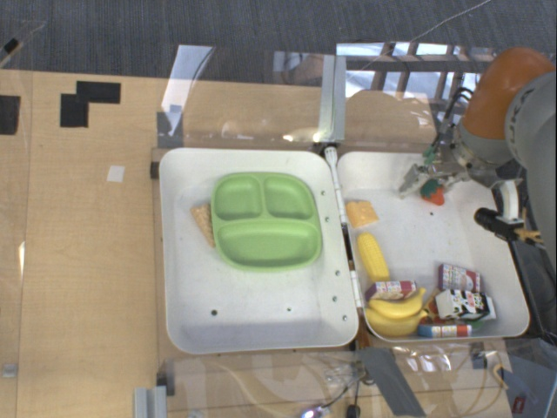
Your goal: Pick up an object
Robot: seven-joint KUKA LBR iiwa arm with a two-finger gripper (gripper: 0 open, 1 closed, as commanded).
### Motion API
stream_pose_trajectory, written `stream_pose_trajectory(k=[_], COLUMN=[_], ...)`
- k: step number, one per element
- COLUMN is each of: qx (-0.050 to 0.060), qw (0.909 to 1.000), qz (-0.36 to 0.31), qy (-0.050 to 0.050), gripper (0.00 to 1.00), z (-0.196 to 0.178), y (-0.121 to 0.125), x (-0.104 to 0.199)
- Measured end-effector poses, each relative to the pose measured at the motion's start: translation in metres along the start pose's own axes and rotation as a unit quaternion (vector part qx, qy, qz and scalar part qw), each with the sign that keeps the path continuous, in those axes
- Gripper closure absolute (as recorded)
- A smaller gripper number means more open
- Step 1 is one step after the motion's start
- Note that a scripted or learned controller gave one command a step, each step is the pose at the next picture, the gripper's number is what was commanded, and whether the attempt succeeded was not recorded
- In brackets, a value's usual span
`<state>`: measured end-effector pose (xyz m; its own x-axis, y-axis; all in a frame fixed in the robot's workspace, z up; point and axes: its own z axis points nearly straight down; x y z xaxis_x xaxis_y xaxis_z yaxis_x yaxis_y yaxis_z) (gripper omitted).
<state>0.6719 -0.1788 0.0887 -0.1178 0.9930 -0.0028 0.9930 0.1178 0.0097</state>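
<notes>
Hovering over the far part of the right bin (520, 316), the end effector (432, 178) sits low at the bin floor with a small red-orange object (433, 195) just at its tips. Its fingers look spread somewhat, one prong angling out toward the bin's middle, but whether the red-orange piece is truly pinched between them or merely lies beside them cannot be told from this slant. The grey arm with its orange band (513, 90) reaches in from the right.

My judgement is that the grasp attempt is in hand: the approach is finished and the closing or lifting is what counts now. The next move calls for the fingers to close squarely on the small piece and then a straight rise, since so small a thing could easily slip out or be nudged aside.

Other candidates lie nearer in the same bin: a cracker-like orange square (362, 212), a corn cob (372, 256), a banana (397, 313), a small printed packet (459, 278), a black-and-white carton (463, 304) and a marker (448, 330) against the near wall. The left bin (187, 312) holds a green divided plate (265, 219) with a tan wafer (203, 223) tucked at its left edge.
</notes>
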Motion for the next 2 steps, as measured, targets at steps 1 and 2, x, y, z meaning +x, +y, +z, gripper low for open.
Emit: stream_pose_trajectory(k=[1,2], qx=[-0.004,0.0], qw=[1.0,0.999], qz=[-0.003,0.044], qy=[-0.002,0.001], gripper=[1.0,1.0], z=[-0.014,-0.125], y=[0.003,0.008], x=[0.001,0.066])
